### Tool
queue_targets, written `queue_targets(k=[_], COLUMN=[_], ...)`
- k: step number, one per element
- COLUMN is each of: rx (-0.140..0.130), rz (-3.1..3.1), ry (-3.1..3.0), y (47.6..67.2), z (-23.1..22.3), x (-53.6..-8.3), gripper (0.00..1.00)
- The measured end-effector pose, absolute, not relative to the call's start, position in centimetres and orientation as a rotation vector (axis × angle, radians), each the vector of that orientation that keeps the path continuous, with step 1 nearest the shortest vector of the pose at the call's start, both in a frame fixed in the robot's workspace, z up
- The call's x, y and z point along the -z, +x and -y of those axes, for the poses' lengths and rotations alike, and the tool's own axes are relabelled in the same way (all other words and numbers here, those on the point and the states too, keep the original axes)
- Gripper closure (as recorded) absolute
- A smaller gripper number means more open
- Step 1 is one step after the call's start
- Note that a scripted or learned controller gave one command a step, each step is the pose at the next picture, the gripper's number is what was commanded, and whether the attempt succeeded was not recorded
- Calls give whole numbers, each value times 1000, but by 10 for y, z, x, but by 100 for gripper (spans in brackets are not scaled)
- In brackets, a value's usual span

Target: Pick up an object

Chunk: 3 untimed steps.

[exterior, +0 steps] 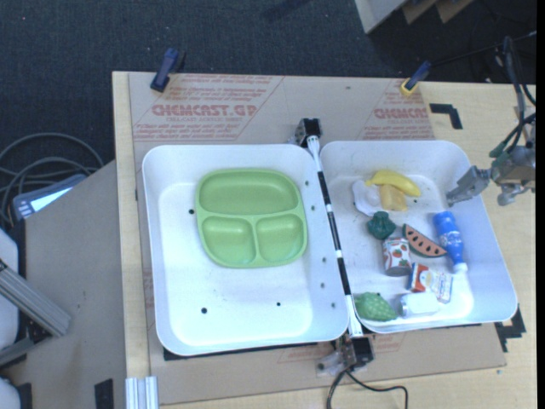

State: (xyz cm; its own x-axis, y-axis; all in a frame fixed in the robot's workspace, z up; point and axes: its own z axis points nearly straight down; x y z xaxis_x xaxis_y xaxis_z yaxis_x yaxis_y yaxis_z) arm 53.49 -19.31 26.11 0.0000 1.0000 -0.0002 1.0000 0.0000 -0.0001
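Observation:
The right bin (pixel 485 279) holds several small items. A yellow banana (pixel 393 183) lies at the back on a white crumpled piece (pixel 366 199). Below them are a dark green toy (pixel 381 225), a watermelon slice (pixel 424 241) and a blue bottle (pixel 448 237). Nearer the front sit a small carton (pixel 397 256), a red and white packet (pixel 419 277) and a leafy green toy (pixel 375 307). My gripper (pixel 487 192) hangs over the bin's right rim, up and right of the blue bottle. Its fingers are spread open with nothing between them.
The left bin (pixel 170 254) holds a light green divided plate (pixel 251 216). A black divider rail (pixel 328 228) runs between the bins. Blue (pixel 164 69) and yellow (pixel 415 78) clamps pin the cardboard at the back. Cables hang at the far right.

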Motion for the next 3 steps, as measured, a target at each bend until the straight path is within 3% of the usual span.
queue_targets(k=[1,2,3], rx=[2,0,-2], rz=[-2224,-2222,-2219], ry=[2222,2222,2221], y=[510,537,538], z=[104,96,96], x=[-132,-84,-95], gripper=[0,0,100])
